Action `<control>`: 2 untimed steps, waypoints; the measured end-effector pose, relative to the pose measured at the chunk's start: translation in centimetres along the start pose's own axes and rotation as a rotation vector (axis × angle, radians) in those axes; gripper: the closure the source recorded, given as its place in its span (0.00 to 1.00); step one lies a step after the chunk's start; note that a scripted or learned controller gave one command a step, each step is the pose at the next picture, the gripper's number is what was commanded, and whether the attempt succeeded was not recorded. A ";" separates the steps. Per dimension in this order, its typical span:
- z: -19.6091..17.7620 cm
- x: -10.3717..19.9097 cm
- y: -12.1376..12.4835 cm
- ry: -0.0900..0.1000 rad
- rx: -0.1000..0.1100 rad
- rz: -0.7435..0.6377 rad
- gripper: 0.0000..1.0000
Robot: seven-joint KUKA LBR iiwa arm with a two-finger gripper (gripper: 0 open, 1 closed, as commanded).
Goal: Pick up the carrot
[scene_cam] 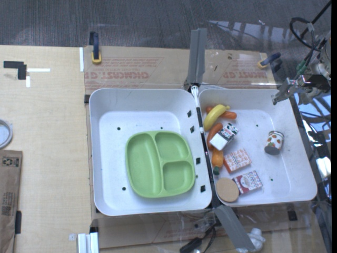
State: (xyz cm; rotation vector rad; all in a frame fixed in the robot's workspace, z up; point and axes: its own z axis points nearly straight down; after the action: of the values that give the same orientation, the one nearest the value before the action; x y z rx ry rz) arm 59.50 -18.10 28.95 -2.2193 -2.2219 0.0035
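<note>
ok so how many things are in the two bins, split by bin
left bin: 1, the green plate
right bin: 8, the banana, carrot, milk carton, orange piece, two red boxes, round cookie, small can
total: 9

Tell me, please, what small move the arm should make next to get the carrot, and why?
Probably swing the gripper left and forward across the right white bin. It sits near that bin's far right corner, while the orange carrot lies by the bin's left wall, wedged between the yellow banana and a small white carton, so it should stop above the carrot before descending.
</note>
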 end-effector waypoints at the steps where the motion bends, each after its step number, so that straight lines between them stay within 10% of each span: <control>1: -4.4 0.3 -5.4 0.000 -0.001 -0.079 0.00; 2: 3.0 5.4 1.1 0.000 0.001 0.038 0.00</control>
State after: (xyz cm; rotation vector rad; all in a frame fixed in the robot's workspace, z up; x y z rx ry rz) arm 60.57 -12.71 25.99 -2.2603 -2.1796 0.0046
